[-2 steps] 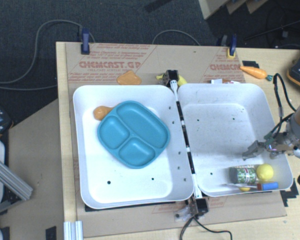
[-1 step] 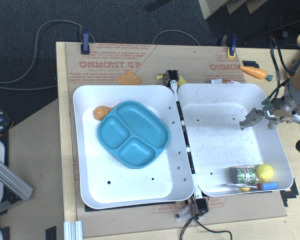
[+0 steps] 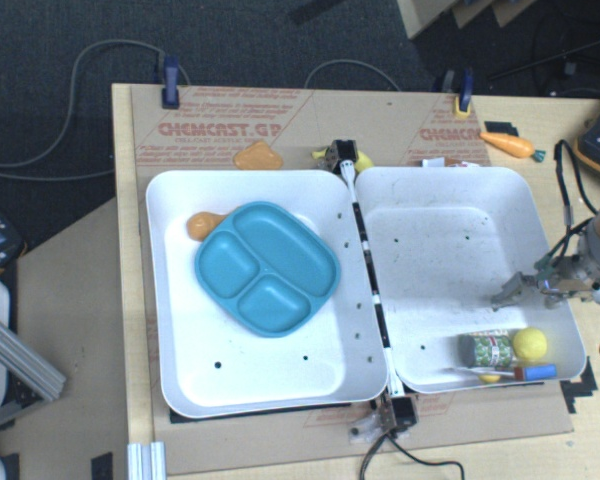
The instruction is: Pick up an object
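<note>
Dark carpet surrounds a plywood bench [image 3: 280, 118] bearing two shallow white bins; the left bin [image 3: 180, 348] holds a blue three-compartment plastic tray [image 3: 268, 267] partly covering an orange lump [image 3: 202, 225]. The gripper [image 3: 515, 293] hovers low in the right bin [image 3: 430, 218], fingers spread and pinching nothing, just above a small patterned can [image 3: 490, 348], yellow ball [image 3: 529, 344] and marker [image 3: 525, 373] clustered in the near corner, likely targets

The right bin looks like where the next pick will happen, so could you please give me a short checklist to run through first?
1. End effector over the right bin: ok.
2. Fingers open: cannot tell.
3. Anything held: cannot tell.
4. Targets in reach: can, yellow ball and marker lie by the near wall: ok.
5. Targets well apart: not ok, they crowd together.
6. Blue tray in the left bin, out of the way: ok.
</note>
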Robot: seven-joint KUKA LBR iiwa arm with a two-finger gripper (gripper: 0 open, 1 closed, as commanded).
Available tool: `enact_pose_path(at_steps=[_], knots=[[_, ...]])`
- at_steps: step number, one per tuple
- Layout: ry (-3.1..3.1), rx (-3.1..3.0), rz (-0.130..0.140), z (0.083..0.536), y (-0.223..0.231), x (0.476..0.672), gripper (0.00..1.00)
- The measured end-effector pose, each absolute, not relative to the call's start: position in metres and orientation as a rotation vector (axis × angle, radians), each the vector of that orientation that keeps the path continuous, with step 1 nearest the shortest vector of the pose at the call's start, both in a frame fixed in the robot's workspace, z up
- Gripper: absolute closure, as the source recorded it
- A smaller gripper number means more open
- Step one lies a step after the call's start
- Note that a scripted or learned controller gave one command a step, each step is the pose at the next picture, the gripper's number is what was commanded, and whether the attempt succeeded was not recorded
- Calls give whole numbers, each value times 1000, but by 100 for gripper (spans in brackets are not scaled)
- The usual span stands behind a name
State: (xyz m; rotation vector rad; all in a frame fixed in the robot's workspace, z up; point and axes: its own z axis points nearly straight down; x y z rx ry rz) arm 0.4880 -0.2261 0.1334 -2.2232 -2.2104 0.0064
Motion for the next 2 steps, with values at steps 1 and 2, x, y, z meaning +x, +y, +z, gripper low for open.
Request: enact_pose_path(at_steps=[1,2], knots=[[-2237,-2221,-9,189,-199,572,0],[-2209,-2216,4,98,-223,495,0]])
